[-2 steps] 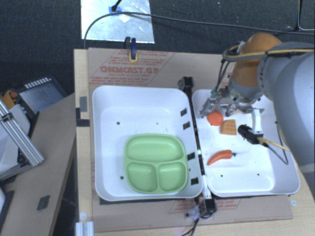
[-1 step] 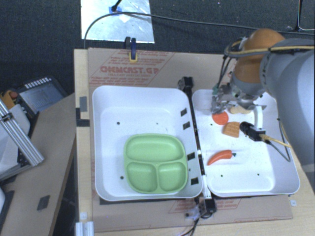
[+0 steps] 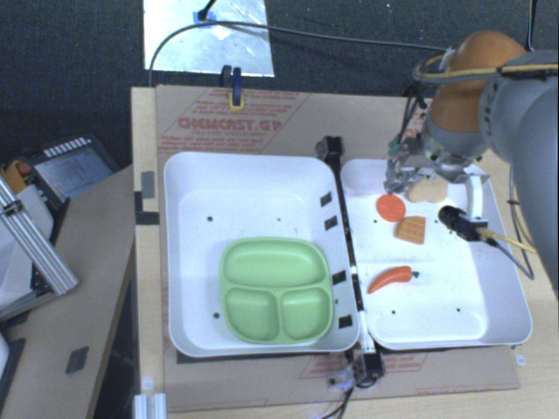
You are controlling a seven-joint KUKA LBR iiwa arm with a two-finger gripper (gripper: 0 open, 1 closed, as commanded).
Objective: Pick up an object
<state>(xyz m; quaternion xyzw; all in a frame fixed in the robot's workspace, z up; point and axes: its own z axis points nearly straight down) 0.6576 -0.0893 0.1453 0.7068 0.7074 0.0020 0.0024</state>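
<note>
In the right bin [image 3: 454, 321], the tool [image 3: 400, 180] hovers above an orange disc [image 3: 390, 207], grip state unclear.

Red printed lettering on the brown cardboard sheet [image 3: 262, 116] under the bins appears to read "CHEMCAST GP", upside-left along its far edge. More red print shows at the sheet's near edge, too small to read.

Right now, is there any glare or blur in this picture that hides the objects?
Camera view: the metal sheet beyond the bench glares brightly; the white bins look slightly washed out; the end effector is soft and hard to read; the red pepper stays distinct.
</note>
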